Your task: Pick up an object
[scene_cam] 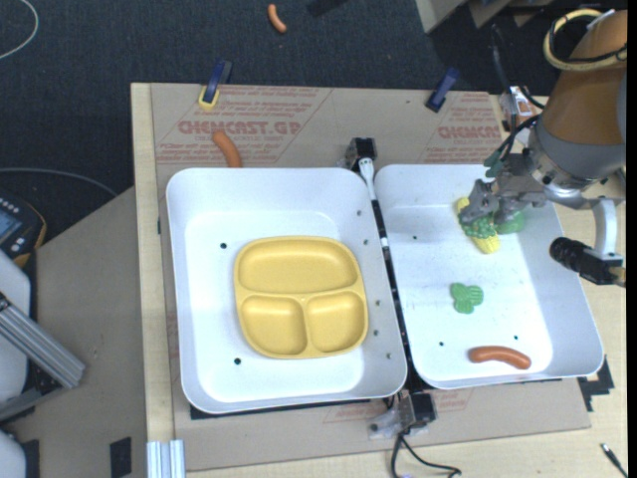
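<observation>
Glossy white plastic bins (199, 267); matt yellow plastic tray (299, 295); brown cardboard sheet (299, 118) beneath.

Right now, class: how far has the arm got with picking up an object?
Done: the gripper is down in the right bin, at the yellow and green toy near the far wall. In hand: nothing clearly gripped; I cannot tell the grip. Left: lifting. The green toy and sausage lie untouched, and the yellow tray sits in the left bin.
</observation>
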`<action>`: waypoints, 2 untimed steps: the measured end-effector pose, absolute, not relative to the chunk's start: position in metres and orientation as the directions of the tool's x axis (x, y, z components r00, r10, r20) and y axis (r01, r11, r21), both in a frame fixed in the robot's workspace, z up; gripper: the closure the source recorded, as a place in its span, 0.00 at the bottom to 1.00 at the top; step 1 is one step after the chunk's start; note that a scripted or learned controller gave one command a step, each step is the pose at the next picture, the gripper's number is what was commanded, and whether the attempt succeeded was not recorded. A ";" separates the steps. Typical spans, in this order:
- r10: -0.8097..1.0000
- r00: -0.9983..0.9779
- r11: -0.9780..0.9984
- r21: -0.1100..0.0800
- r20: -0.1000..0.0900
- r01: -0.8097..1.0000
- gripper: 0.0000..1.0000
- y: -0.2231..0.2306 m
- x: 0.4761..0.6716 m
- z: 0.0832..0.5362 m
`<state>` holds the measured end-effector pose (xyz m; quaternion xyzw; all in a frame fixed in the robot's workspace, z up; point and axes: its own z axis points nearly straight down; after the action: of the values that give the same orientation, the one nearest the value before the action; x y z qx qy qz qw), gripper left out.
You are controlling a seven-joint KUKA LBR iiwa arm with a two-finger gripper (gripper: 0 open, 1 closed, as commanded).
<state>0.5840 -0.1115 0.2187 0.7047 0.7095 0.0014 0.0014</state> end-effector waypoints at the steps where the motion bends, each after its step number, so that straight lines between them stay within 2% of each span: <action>1: 1.000 -0.006 0.006 0.005 0.000 1.000 1.00 -0.060 0.610 0.231; 2: 1.000 -0.006 0.006 0.005 0.001 1.000 1.00 -0.015 0.638 0.237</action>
<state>0.6375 -0.0148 0.2373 0.7049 0.7093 0.0022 0.0016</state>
